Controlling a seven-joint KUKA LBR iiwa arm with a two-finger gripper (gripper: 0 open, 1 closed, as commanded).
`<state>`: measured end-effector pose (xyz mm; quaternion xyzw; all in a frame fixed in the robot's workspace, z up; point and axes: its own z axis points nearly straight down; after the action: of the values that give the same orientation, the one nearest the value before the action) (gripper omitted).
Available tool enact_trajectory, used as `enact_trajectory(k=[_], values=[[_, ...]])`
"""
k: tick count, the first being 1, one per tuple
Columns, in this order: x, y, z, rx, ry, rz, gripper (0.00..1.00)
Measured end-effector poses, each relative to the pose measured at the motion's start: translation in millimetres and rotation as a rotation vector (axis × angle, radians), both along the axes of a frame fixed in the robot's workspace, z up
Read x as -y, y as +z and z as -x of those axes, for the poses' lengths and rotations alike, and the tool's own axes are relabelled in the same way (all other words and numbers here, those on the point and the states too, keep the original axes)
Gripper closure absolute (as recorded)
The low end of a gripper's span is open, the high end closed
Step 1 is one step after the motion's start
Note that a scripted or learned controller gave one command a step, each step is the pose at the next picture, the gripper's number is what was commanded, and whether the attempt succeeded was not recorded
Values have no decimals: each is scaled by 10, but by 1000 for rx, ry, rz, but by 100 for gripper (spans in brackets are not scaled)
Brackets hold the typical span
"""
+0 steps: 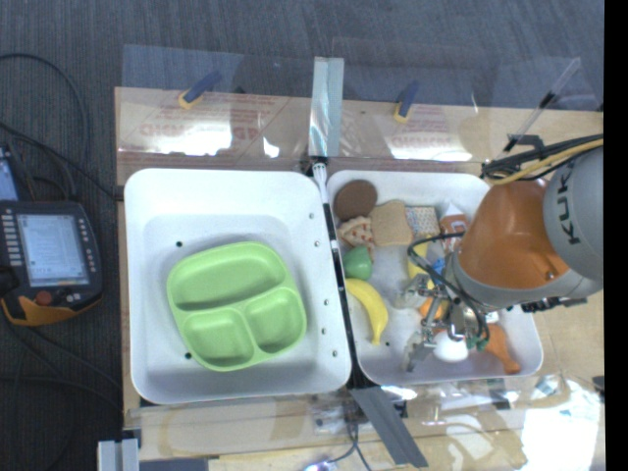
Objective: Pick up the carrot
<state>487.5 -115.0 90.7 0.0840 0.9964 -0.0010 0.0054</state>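
Two white bins [147, 263], one green plate [235, 305], one banana [369, 307]; the arm [510, 243] hides part of the carrot [502, 349], and the claw [437, 334] is too blurry to tell.

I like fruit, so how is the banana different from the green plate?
The banana is yellow; the green plate is light green. The banana is thin and curved; the plate is wide, with three compartments. The banana lies in the right bin, the plate in the left bin. Both rest flat.

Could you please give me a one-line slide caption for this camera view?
Robot arm's gripper reaching down beside the carrot in the right bin, green plate in the left.
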Motion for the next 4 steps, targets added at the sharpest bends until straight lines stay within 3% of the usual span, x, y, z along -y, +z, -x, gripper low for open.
enact_trajectory(k=[1,2,3,4], values=[[-3,116,-29,8,2,3,100],[-275,1817,11,0,163,1,100],[-274,1783,24,-8,163,0,0],[-108,176,58,-18,220,-3,0]])
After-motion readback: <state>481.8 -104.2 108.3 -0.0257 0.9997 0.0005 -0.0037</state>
